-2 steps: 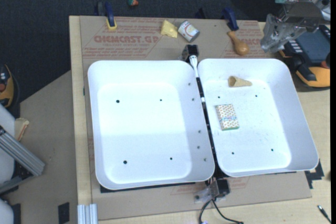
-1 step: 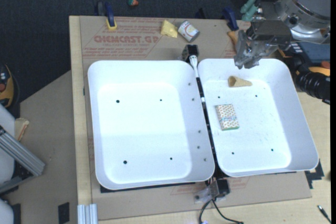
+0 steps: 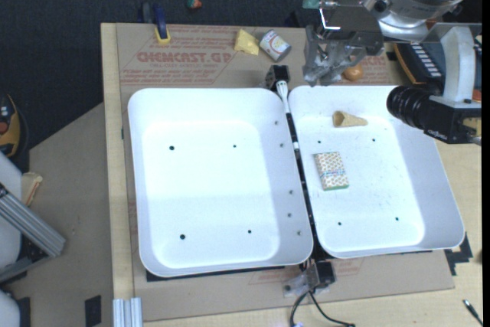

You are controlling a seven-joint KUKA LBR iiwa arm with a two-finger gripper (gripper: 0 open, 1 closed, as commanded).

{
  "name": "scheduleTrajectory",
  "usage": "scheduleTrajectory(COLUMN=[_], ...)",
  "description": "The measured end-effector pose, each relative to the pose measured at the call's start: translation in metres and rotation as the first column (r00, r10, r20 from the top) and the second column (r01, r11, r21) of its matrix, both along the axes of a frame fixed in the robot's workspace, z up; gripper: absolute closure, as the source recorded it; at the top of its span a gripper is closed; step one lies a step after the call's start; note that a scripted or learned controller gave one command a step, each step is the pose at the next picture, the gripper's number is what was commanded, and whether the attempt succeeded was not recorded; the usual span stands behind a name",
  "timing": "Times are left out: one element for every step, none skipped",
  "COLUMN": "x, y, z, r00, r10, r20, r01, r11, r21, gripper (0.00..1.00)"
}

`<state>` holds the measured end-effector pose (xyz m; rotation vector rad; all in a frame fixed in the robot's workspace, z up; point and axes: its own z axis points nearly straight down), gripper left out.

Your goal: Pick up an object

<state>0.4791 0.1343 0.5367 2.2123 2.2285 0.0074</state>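
In the right bin (image 3: 429,195) lie two things: a small patterned rectangular packet (image 3: 331,169) near the middle left, and a tan cone-shaped piece (image 3: 348,119) near the far edge. My gripper (image 3: 331,70) hangs above the bin's far left corner, beyond the cone. Nothing shows between its fingers.
The left bin (image 3: 145,126) sits beside the right one. On the board behind the bins lie a yellow wedge (image 3: 246,43), a small white box (image 3: 275,45), a blue and yellow clip (image 3: 160,21) and an orange ball (image 3: 353,73). A black camera body (image 3: 425,111) overhangs the right bin's far right edge.
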Motion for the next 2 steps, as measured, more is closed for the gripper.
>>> scheduleTrajectory(x=[0.0,0.0], y=[-0.004,-0.003], z=[-0.002,0.01], r00=[1.0,1.0], r10=[-0.007,-0.006], r20=[-0.004,0.0], r01=[0.007,0.006], r11=[1.0,1.0], r21=[-0.002,-0.001], gripper=[0.0,1.0])
